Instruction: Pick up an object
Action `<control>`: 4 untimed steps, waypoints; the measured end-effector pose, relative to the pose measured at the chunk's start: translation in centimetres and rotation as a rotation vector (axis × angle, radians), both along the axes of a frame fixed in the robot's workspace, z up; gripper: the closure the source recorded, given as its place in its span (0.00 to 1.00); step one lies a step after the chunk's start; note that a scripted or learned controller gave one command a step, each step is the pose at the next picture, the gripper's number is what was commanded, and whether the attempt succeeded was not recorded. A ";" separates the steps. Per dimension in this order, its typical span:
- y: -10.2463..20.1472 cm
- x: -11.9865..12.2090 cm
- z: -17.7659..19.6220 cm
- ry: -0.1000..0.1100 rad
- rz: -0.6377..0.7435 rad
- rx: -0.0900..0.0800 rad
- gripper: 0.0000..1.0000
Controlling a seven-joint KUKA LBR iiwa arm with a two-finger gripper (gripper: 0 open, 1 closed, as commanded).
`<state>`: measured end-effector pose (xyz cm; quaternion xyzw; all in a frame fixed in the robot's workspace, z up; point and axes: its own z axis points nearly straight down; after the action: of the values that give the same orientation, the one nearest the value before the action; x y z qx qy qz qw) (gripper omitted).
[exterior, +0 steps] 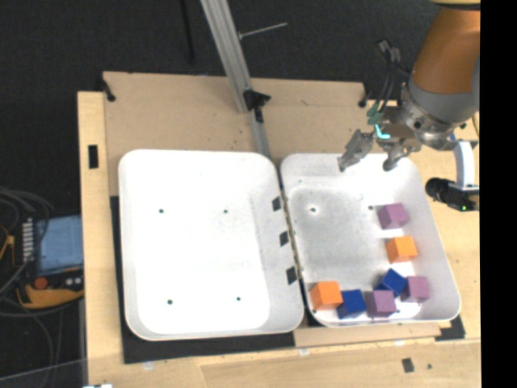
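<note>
From the camera above the bench, you see the arm (446,51) coming in at about two o'clock, its orange band above the grey wrist. The gripper (371,158) hangs over the far edge of the right bin (339,233), at roughly twelve o'clock of that bin. Its two fingers are spread well apart, one dark fingertip (349,158) toward nine o'clock and the other toward three o'clock, and nothing sits between them.

The blocks you could pick all lie in the right bin, well apart from the gripper. A purple block (393,215) sits at about three o'clock of the bin, with an orange block (401,248) just below it toward six o'clock. Along the near edge, from seven to five o'clock, you find another orange block (326,294), a blue block (352,303) touching it, a second purple block (380,302), a second blue block (393,281) and a third purple block (418,288) nearest the right wall.

The left bin (202,241) lies just beside the right one, at nine o'clock from it. A metal pole (230,43) slants up from between the bins toward eleven o'clock.
</note>
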<state>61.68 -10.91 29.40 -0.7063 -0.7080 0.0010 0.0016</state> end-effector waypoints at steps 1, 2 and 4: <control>0.0 0.1 0.3 -0.005 0.000 0.000 0.00; -0.4 0.0 -6.0 0.001 -0.004 -0.003 0.00; -0.5 -0.9 -16.4 0.002 -0.005 -0.002 0.00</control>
<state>60.76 -11.46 12.99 -0.7082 -0.7060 0.0027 0.0017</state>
